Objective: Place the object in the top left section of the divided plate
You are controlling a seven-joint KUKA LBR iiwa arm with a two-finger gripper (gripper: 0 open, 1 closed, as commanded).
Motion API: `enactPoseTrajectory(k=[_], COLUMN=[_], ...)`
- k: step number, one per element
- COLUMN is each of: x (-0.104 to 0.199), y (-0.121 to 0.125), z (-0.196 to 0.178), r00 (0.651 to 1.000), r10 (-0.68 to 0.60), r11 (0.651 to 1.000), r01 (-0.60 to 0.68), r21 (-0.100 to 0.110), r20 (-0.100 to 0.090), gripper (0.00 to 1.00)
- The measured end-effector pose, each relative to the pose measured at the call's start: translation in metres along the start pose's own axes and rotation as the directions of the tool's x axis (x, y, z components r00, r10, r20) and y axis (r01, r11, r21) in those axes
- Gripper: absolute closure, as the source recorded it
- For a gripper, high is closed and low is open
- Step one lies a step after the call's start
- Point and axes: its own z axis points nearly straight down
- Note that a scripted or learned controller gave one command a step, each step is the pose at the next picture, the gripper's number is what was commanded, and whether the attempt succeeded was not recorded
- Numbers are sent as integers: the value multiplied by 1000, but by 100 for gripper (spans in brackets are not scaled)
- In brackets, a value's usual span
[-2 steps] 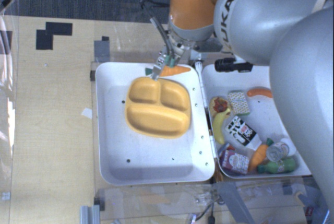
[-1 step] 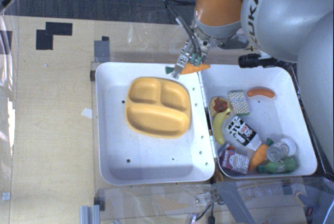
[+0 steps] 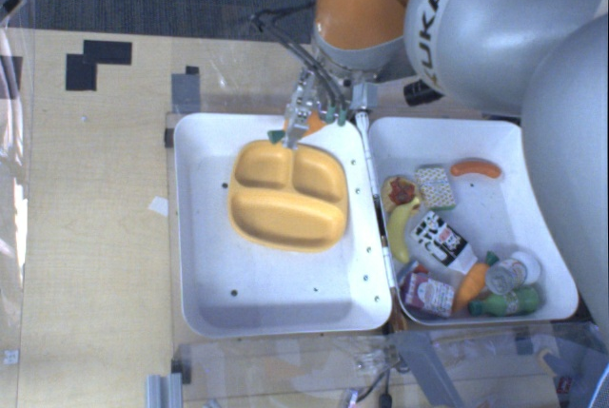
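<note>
One yellow divided plate [image 3: 288, 195] lies before us; just above its top edge our gripper [image 3: 303, 123] hangs, grip state we cannot tell.

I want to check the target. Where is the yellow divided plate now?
The yellow divided plate lies in the left white bin, in its upper middle, just below the claw.

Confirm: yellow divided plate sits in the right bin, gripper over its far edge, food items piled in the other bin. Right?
Not quite. The camera view shows the yellow divided plate in the left bin, not the right. The gripper is over its far edge, and the food items are piled in the right bin.
</note>
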Motion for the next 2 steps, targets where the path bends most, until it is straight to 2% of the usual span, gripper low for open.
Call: enactPoseTrajectory(k=[1,2], x=[2,-6], y=[-9,1], z=[26,-14], r00=[991,959], r10=[-136,-283], r11=[991,959], r01=[136,283], r21=[0,0], r20=[0,1], gripper=[100,100])
